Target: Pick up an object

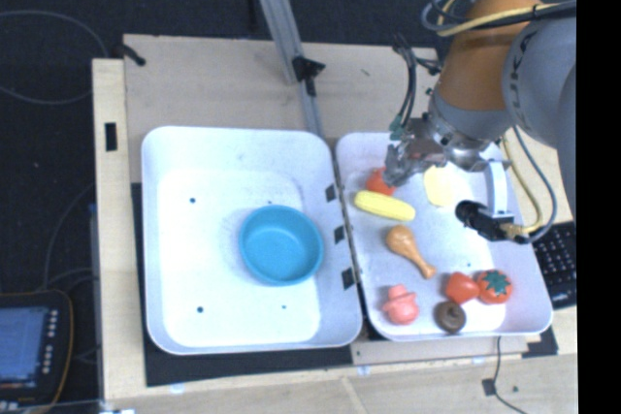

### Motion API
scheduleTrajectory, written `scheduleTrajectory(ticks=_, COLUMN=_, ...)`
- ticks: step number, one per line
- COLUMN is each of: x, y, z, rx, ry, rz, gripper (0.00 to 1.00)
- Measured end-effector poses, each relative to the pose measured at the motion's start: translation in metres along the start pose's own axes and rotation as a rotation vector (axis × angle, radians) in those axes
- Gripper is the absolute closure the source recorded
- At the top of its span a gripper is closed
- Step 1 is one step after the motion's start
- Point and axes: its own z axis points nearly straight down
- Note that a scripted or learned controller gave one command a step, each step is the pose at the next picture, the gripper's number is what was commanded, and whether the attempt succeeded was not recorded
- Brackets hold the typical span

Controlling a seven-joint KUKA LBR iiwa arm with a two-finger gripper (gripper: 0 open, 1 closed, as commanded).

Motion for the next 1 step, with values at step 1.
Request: scheduleTrajectory(ticks=1, x=0.0412, y=-0.0213, z=0.0001, rx=0.001, ry=-0.001, rz=0.001, gripper=1.00)
